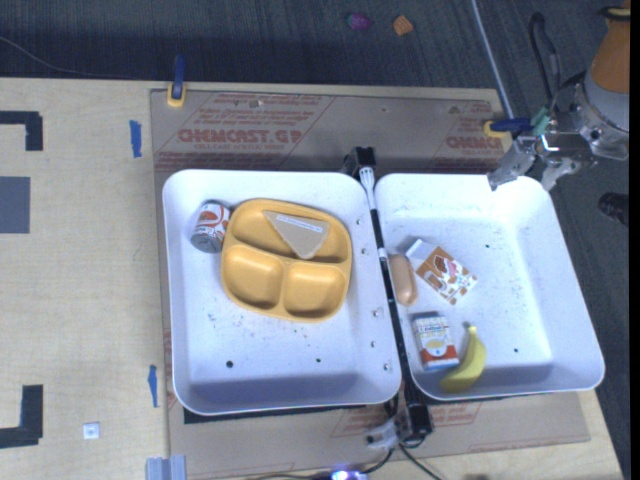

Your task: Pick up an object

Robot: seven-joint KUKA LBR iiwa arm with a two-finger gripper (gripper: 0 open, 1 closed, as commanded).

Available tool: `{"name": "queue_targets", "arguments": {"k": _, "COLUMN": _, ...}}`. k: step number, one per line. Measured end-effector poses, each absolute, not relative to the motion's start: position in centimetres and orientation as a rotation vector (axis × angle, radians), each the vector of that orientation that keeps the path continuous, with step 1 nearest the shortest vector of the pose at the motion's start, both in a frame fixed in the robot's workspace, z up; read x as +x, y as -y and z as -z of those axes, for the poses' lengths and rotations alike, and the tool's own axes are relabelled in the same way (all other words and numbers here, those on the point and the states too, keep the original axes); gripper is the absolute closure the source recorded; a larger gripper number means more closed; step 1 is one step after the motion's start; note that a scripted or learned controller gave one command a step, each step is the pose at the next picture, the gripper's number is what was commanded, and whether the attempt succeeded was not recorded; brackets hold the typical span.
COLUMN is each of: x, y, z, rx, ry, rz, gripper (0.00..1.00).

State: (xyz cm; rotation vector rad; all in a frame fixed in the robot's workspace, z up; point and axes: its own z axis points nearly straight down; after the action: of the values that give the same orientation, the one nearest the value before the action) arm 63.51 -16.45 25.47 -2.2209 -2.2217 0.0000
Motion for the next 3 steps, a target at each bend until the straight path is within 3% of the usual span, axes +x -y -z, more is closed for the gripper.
{"name": "queue_targets", "arguments": {"k": 1, "x": 61.6, "y": 16.2, "z": -13.4, "rx": -2.222, "ry": 2.221, "rz": -0.001, "gripper": 0.00}}
{"name": "queue_targets", "arguments": {"k": 2, "x": 59.2, "y": 15.7, "z": -10.8, "rx": -2.223, "ry": 2.224, "rz": 0.002, "gripper": 0.00}}
{"name": "queue_targets", "arguments": {"k": 3, "x": 53.6, "y": 13.5, "z": -8.9, "rx": -2.234, "ry": 2.231, "rz": 0.009, "gripper": 0.00}}
